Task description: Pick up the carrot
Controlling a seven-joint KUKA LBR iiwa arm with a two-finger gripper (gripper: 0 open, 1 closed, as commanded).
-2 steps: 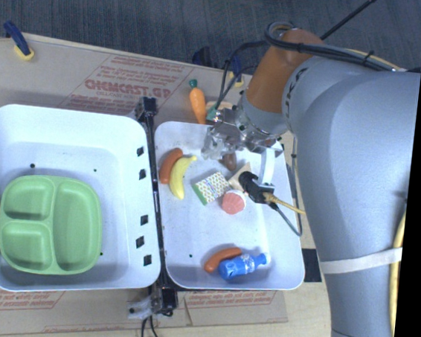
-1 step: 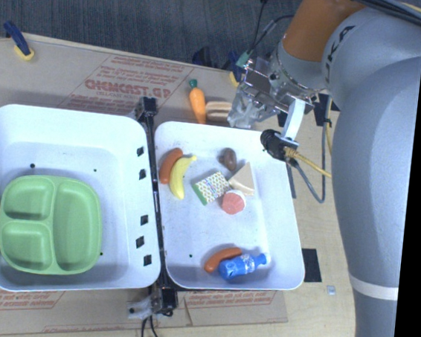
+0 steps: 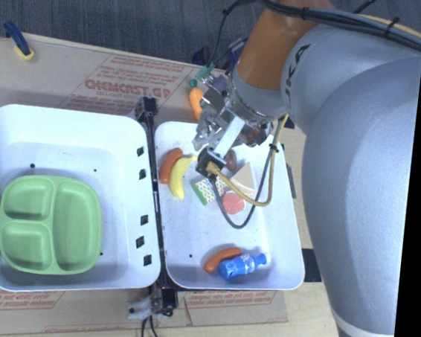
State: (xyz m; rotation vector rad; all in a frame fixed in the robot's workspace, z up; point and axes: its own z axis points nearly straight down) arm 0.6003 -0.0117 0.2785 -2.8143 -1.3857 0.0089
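Note:
The carrot (image 3: 195, 102) is an orange piece with a green top, seen at the far rim of the right bin (image 3: 285, 243). It lies tight against the left side of my gripper (image 3: 204, 128). The gripper hangs over the far part of the right bin, and its metal parts cover the carrot's right side. The view does not tell whether the carrot is between the fingers or merely beside them.
Under the gripper the right bin holds an orange-red sausage (image 3: 169, 165), a banana (image 3: 178, 178), a checked green piece (image 3: 204, 192), a beige wedge (image 3: 245, 177) and a pink disc (image 3: 234, 202). An orange piece (image 3: 220, 258) and blue bottle (image 3: 244, 265) lie near the front. A green divided plate (image 3: 50, 223) sits in the left bin.

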